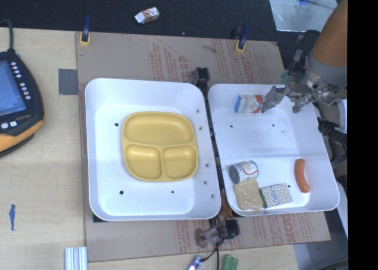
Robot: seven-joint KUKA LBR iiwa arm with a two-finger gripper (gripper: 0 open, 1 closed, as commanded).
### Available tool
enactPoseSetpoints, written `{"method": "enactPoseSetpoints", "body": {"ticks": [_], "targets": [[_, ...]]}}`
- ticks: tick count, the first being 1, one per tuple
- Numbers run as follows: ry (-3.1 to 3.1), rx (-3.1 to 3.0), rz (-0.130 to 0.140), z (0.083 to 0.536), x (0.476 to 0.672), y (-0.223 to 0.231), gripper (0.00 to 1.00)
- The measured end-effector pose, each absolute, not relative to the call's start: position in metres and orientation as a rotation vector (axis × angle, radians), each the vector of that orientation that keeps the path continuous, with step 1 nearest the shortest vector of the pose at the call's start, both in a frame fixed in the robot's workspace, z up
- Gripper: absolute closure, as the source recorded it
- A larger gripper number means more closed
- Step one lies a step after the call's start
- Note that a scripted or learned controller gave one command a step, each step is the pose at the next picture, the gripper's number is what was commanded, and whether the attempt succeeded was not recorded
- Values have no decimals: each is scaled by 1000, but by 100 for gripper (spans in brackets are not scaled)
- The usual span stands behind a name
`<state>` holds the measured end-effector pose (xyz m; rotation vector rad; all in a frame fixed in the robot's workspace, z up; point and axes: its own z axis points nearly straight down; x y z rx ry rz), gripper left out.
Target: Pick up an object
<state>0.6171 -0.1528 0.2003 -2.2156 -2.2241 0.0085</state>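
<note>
The right bin (273, 139) holds a small blue, white and red carton (248, 104) near its far edge. A short tin can (243, 171) lies on its side toward the front, beside a tan slice of toast (247, 195), a green patterned packet (276, 195) and an orange sausage (302, 175). My gripper (286, 102) hangs over the bin's far right corner, just right of the carton. It is open, with its fingers spread and nothing between them. The left fingertip (269, 101) is close to the carton's right end.
The left bin (97, 145) carries a yellow divided plate (159, 146). A teach pendant (15, 103) lies at the bench's left edge. Clamps (201, 76) sit between the bins at the back and front. A crumpled wrapper (147, 15) lies on the dark floor beyond.
</note>
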Motion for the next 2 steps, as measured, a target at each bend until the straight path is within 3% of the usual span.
{"method": "enactPoseSetpoints", "body": {"ticks": [1,2], "targets": [[-2227,-2215,6,181,656,-137,0],[-2229,-2214,7,192,656,-138,100]]}}
